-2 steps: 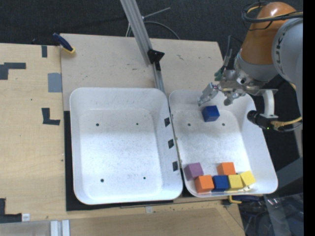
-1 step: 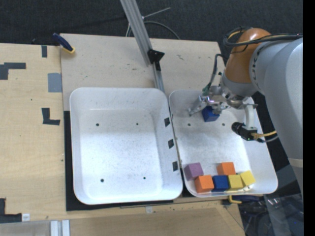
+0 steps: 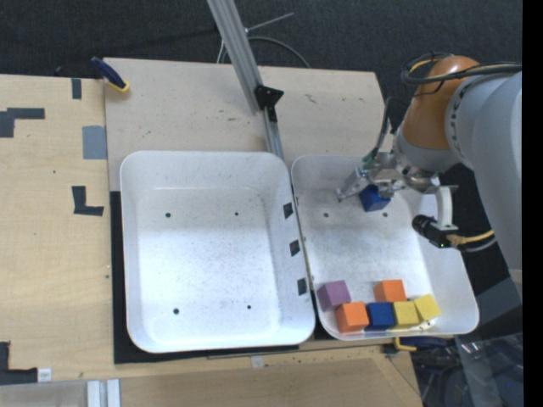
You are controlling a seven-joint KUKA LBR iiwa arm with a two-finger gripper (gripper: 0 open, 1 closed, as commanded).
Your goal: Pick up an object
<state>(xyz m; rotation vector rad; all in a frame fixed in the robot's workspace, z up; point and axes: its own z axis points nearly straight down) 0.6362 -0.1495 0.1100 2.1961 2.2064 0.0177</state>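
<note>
The bench [image 3: 51, 227] fills most of the frame, pale wood with grey tape marks at the left. On it sit two shallow white bins side by side: the left bin [image 3: 208, 253] takes the centre of the picture, and the right bin [image 3: 356, 244] lies just beside it toward the lower right. The grey arm [image 3: 484, 134] comes in from the right edge, its orange band [image 3: 428, 108] in the upper right of the frame. A slanted metal rail [image 3: 242, 49] runs down from the top centre to the gap between the bins.

The gripper [image 3: 373, 192] hangs over the upper part of the right bin (near its far rim), and a dark blue block [image 3: 372, 198] sits between its fingers, which are closed in against it.

Along the bottom edge of the right bin, well apart from the gripper, lies a cluster of small cubes: a purple cube [image 3: 333, 292], an orange cube [image 3: 352, 315], a blue cube [image 3: 381, 314], a yellow cube [image 3: 407, 313], another yellow cube [image 3: 427, 307] and a second orange cube [image 3: 389, 291] just behind them.
</note>
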